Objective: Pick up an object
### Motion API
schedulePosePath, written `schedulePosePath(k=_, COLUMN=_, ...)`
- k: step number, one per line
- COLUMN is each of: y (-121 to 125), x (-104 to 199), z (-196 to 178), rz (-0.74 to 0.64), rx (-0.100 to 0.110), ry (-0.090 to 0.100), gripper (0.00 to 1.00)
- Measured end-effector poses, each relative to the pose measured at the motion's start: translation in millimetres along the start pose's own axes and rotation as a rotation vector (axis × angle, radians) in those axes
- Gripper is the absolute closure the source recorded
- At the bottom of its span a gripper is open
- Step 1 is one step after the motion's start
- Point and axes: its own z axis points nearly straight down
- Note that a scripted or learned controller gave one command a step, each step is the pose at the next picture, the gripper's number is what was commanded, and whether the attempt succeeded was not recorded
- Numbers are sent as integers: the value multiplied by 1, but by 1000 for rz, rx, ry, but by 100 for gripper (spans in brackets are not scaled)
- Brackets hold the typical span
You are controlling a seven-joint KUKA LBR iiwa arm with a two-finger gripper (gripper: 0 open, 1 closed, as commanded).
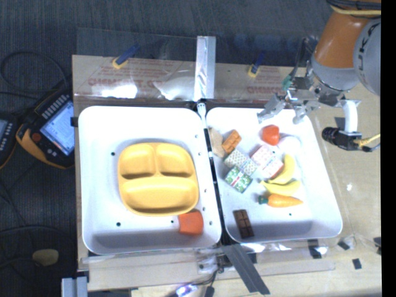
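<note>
The two-finger metal gripper (286, 108) hangs over the far rim of the right shallow white bin (322, 184), its fingers spread apart with nothing between them. Just below it lies a round red tomato-like object (270, 133), with a yellow banana (283, 171), an orange carrot (281, 200) and a dark brown chocolate bar (244, 223) nearer. The left white bin (99, 159) holds a yellow sectioned plastic tray (158, 177) and an orange block (191, 223).

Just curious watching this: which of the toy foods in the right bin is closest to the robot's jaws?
The red tomato, at the bin's far end just below the gripper; the banana and carrot lie farther down.
</note>
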Motion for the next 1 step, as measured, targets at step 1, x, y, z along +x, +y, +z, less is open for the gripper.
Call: schedulePosePath(k=1, y=31, x=-40, z=141, rz=-34, rx=0, ry=-5, gripper=0)
